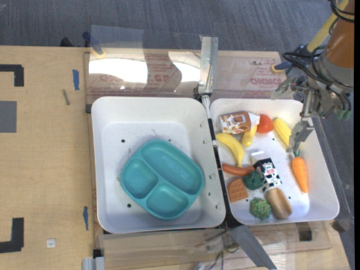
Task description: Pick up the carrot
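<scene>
Two bins: side by side on the table (39, 151); every place below is given from the carrot.
Bread roll (278, 202): nearer the camera than the carrot and to its left, by the right bin's (329, 207) front wall. Well clear, so little risk from it.
Broccoli (260, 208): left of the roll, further still from the carrot.
Carrot (300, 173): lies flat in the right bin, close to its right wall, thick end toward the back. Nothing touches it.
Risk, wall: the carrot sits so near the right wall that a finger coming down on that side may strike the rim or wall and spoil the grasp.
Risk, shape: the carrot tapers and is smooth; a pinch near the thin end could squirt it out or roll it aside.
Milk carton (270, 172): left of the carrot with a bare gap between; a wide approach could nudge it.
Gripper (297, 139): just behind the carrot's thick end, low over the bin, holding nothing; whether its fingers are apart or together I cannot tell.
Corn (282, 131): behind and left of the carrot, right beside the gripper. Likely the main hazard: a descent slightly off could clip or grab it instead.
Tomato (265, 123): beyond the corn, further left.
Left bin (107, 117): far left, holding a teal plate (162, 178); out of the way.
</scene>
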